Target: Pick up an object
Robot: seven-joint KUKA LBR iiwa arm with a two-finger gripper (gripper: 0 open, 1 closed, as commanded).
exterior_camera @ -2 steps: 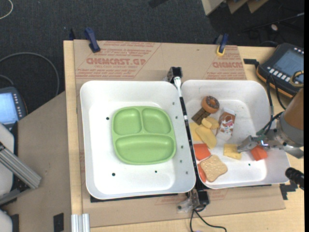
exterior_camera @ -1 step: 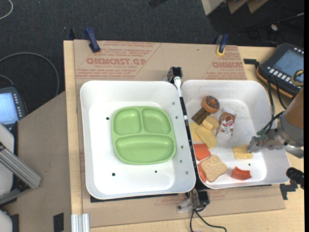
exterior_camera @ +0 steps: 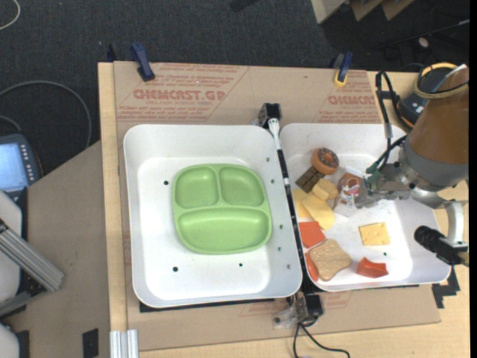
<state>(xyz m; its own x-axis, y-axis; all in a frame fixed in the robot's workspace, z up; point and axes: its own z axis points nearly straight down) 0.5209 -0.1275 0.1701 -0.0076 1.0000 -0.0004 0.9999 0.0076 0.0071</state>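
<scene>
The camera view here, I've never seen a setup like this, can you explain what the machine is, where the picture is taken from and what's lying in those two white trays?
One camera looks down at a slant on a bench with two shallow white bins. The grey and orange shape at the right is a robot arm, meant to pick something up. Its gripper is low over the right bin, beside a small red and white packet; I can't tell whether it holds anything. That bin also has toy food: a doughnut, a chocolate bar, cheese pieces, a cracker and a bread slice. The left bin holds a green divided plate.
</scene>
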